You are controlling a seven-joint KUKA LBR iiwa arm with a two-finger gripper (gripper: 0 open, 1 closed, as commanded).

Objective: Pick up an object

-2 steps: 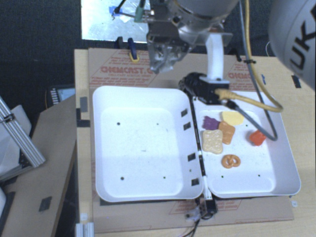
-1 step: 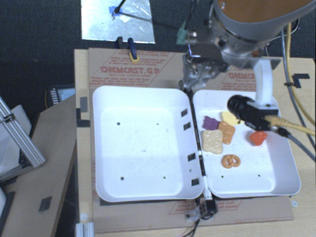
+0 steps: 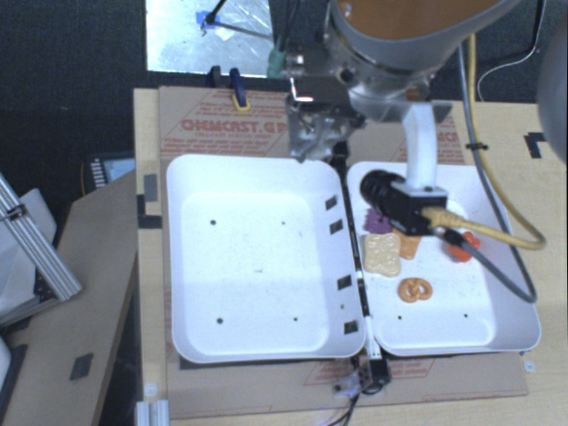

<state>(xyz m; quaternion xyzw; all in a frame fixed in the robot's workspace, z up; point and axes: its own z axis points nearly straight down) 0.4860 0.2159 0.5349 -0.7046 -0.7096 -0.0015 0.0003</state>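
The end effector (image 3: 312,140) hangs over the far rim of the left bin (image 3: 248,264), close to the seam between the two bins. It is blurred and shadowed under the grey arm's bulk, so I cannot tell whether it is wide or narrow, and nothing is seen held in it.

Beneath the bins lies a cardboard sheet (image 3: 222,122) printed in red. "CHEMCAST" can be read, while the letters after it are cut off by the arm.

The objects to pick all lie in the right bin (image 3: 444,331), well apart from the end effector:
- A purple piece (image 3: 380,223), partly hidden by robot hardware.
- A pale tan square cracker (image 3: 383,254) just below it.
- A small orange bit (image 3: 409,246) touching the cracker's right side.
- A brown pretzel (image 3: 414,289) nearer the front.
- A red-orange piece (image 3: 461,247) to the right, half covered by cables and hard to make out.

The worktop (image 3: 515,149) is pale wood.
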